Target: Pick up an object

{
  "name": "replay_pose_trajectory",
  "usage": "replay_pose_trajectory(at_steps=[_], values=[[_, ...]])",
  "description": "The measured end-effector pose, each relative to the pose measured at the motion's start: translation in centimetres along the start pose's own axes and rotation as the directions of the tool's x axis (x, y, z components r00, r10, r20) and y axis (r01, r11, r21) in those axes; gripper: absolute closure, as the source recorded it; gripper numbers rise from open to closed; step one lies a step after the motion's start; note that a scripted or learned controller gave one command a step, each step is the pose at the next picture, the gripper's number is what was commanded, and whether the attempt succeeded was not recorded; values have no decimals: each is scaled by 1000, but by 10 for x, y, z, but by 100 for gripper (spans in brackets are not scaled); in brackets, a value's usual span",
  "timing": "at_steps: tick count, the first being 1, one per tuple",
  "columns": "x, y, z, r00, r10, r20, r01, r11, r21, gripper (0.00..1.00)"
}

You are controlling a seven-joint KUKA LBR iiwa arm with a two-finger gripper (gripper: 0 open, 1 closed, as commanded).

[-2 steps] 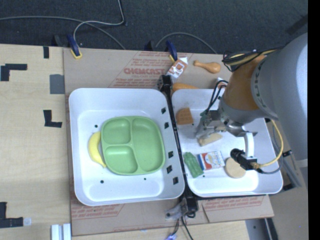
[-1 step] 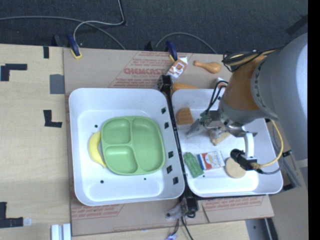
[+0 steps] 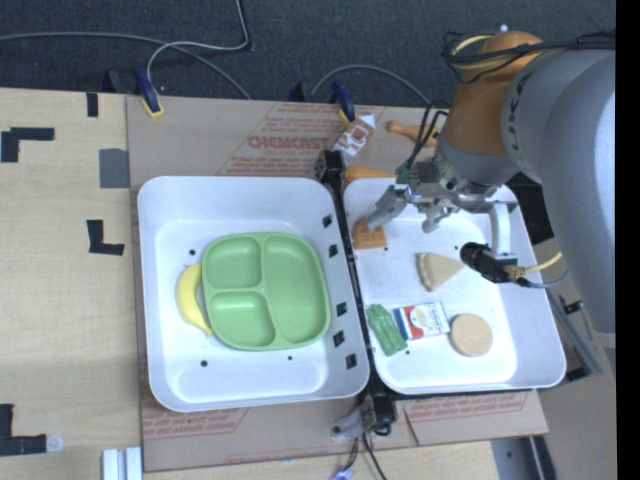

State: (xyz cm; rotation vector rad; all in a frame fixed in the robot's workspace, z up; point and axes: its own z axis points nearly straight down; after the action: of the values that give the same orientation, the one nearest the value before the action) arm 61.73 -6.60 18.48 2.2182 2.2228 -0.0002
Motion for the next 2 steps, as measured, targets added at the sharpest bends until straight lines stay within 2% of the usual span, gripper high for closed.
replay_pose_trajectory(at_steps=[1,2], values=[[-39,4,60,1000,2,1,-2,1000,4,0],[-78,-9,93,1000,-1,4,1,1000,-18,0]])
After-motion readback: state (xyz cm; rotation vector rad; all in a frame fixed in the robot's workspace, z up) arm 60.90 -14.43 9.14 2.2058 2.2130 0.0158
